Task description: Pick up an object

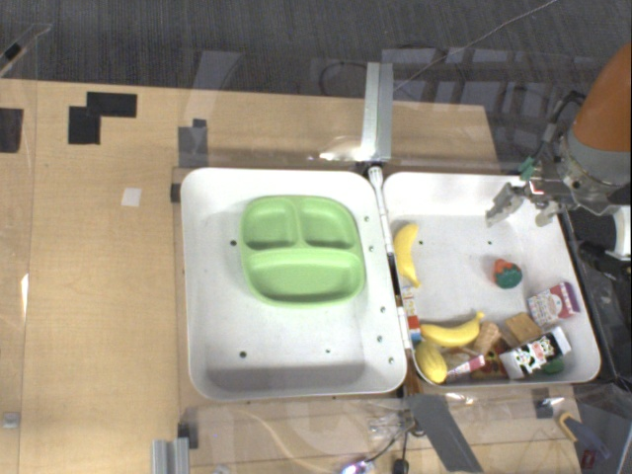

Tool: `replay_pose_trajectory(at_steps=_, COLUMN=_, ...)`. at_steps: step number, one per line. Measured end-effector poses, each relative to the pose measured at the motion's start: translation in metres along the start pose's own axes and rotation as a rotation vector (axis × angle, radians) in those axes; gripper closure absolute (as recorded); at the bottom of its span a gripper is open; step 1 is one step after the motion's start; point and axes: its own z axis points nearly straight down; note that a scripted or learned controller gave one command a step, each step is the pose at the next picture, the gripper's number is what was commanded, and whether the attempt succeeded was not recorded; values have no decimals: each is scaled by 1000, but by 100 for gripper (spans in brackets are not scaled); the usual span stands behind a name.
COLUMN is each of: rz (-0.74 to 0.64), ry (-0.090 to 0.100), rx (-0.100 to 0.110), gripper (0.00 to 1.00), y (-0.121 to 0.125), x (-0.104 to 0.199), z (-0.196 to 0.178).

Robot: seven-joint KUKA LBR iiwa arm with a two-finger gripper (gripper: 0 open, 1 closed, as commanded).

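Hovering over the smooth white right bin (449,205) — gripper (523,202) splayed open, empty — curved yellow banana (406,253) well apart.

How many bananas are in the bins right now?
2. One banana lies by the right bin's left wall; the other banana lies lower, atop the clutter near the front. More could be hidden underneath.

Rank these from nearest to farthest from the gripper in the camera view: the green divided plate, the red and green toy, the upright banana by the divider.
Measured from the gripper, at the right bin's far right corner:
1. The red and green toy, just below it in the right bin.
2. The upright banana, at that bin's left edge.
3. The green divided plate, in the left bin.
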Motion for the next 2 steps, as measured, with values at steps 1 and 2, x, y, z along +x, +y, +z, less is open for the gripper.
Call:
replay_pose_trajectory(at_steps=1, rz=-61, ry=-1, rx=-3, gripper=0, y=-3, x=-22, z=92)
replay_pose_trajectory(at_steps=2, rz=-58, ry=-3, rx=-16, gripper=0, y=-38, x=-25, z=96)
